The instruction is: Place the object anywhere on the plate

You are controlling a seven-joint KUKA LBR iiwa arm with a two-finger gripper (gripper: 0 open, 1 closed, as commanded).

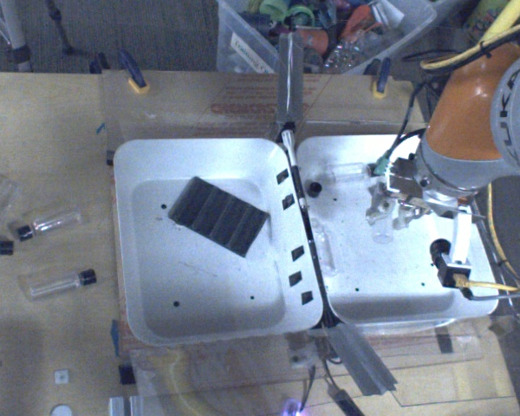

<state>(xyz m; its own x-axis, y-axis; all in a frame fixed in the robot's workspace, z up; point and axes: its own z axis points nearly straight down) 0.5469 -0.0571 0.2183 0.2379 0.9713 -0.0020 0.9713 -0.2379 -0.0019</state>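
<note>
camera view puts the claw (388, 208) over the right bin (364, 280), low near its floor, with the arm (468, 120) coming in from the right. i cannot tell how the claw stands or whether it has anything in it — glare and clear plastic blur that spot together.

the task's object looks to be a clear vial (334, 177) with a dark cap, lying on its side up and to the left of the claw, near the divider (296, 224) between the bins. something else clear and faint lies just below the claw tip, possibly another vial; too washed out to say.

the plate (218, 216) is the dark ribbed slab lying at a slant in the left bin (156, 302), well to the left of the claw, past the divider.

risks, as i judge them:
- a clear, round vial on a smooth white floor could roll or squirt out as the claw closes on it, so the claw may come up with nothing.
- the vial lies close to the divider wall, leaving little room on that side — a nudge could jam it against the wall.
- carrying across, a low path could clip the divider.
- the plate is ribbed and narrow; a vial dropped from height, or along the ribs, could roll off onto the bin floor.

spare vials (59, 280) lie on the desk (43, 111), far left.
</note>
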